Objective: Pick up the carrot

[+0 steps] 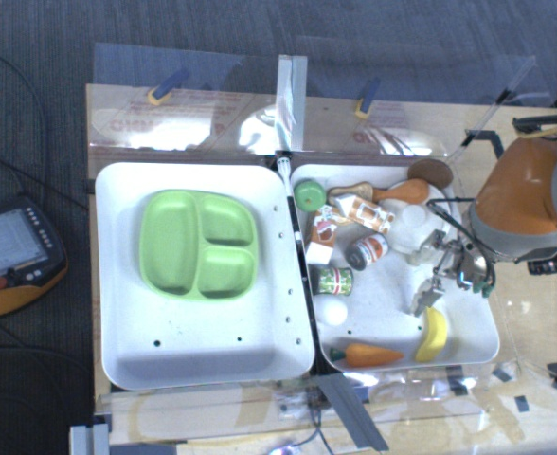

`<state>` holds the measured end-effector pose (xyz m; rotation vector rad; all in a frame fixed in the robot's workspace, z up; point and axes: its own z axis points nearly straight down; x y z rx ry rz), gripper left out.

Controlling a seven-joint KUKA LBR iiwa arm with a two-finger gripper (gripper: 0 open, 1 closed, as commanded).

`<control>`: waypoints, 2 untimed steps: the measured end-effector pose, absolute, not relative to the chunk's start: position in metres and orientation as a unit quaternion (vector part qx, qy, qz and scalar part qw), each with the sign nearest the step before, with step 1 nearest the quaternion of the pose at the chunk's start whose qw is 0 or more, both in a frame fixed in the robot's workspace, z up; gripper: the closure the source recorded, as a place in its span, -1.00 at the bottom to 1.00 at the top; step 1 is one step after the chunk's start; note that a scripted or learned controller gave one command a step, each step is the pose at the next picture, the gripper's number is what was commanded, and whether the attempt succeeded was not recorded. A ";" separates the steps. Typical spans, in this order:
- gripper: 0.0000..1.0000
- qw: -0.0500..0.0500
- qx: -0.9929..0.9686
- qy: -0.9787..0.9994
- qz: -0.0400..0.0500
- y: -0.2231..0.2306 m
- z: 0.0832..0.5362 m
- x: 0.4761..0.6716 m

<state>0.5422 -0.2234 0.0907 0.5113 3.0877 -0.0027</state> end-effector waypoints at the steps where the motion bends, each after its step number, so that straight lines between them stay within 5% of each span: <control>1: -1.00 0.005 0.074 0.997 -0.002 -0.226 0.090 0.589; 2: -1.00 0.002 0.173 0.985 0.000 -0.222 0.092 0.639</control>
